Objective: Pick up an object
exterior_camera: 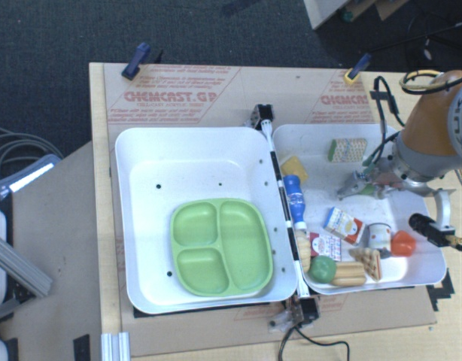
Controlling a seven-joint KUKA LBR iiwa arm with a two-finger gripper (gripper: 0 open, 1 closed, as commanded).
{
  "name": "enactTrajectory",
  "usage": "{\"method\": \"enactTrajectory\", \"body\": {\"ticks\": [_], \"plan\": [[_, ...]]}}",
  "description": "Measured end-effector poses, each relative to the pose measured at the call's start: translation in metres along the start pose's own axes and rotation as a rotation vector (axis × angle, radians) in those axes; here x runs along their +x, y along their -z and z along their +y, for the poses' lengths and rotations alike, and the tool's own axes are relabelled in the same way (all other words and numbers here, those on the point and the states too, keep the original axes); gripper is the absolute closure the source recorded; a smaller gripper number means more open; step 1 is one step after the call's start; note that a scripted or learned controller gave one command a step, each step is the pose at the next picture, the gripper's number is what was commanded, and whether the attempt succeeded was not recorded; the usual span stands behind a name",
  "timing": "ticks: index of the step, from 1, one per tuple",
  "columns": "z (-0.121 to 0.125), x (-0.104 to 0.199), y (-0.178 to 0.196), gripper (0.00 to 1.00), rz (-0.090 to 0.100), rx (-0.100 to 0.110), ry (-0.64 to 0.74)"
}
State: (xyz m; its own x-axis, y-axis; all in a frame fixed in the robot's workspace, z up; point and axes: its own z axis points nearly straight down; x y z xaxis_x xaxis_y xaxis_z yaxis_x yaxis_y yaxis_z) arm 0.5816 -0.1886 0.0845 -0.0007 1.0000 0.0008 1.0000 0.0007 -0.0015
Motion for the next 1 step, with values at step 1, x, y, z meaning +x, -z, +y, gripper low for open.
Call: {"method": "enactTrajectory", "body": {"ticks": [1], "plan": [[0.0299, 0.0466, 0.0002, 0.00, -0.001, -0.003, 0.001]]}}
